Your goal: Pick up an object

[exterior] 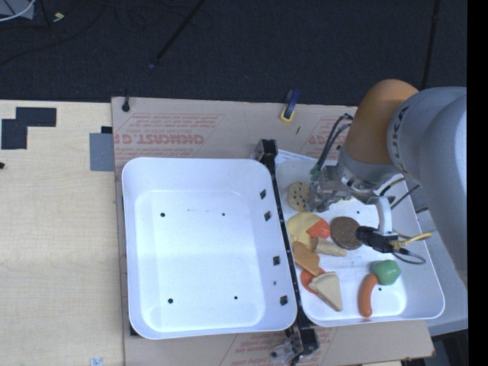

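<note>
The right bin [427, 300] holds several toy foods: a tan cracker [297, 196], a yellow piece [303, 223], a red-orange piece [319, 229], a brown round patty [345, 232], an orange wedge [308, 258], a sandwich slice [328, 289], a sausage [367, 294] and a green pepper [386, 271]. The gripper [320, 195] hangs low over the bin's upper left part, just right of the cracker and above the yellow piece. The wrist hides its fingers.
The left bin [137, 242] sits beside the right one, parted by a black clamp strip [278, 235]. The grey arm with its orange band [381, 120] covers the right bin's upper right. A blue and yellow clip [289, 107] lies on the cardboard behind the bins.
</note>
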Robot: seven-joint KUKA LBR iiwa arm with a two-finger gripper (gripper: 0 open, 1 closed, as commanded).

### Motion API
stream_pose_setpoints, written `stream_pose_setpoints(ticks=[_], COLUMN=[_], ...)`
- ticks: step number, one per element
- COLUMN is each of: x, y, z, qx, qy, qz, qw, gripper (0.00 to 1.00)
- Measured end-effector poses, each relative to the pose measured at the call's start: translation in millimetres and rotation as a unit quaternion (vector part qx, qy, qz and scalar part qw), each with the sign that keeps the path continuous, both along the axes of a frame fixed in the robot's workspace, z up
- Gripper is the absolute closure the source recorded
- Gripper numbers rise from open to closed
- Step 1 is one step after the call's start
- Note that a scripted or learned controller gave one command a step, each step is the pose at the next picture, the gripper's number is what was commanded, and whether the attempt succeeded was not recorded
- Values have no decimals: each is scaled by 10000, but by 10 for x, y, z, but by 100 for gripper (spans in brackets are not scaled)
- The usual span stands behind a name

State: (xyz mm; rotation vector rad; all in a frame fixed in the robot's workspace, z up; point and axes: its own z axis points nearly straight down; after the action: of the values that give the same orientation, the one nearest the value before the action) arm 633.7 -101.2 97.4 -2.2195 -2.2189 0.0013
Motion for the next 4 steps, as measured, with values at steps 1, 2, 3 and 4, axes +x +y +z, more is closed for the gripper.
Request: stream_pose_setpoints(ticks=[1,2,3,4], x=[-370,136,121,-144], y=[128,475,698,1027], z=[-61,979,2625,4210], qx=[-27,-7,-6,0], qy=[-60,-76,-98,-98], qz=[-22,21,18,23], qw=[10000,10000,10000,9999], gripper=[100,100,100,100])
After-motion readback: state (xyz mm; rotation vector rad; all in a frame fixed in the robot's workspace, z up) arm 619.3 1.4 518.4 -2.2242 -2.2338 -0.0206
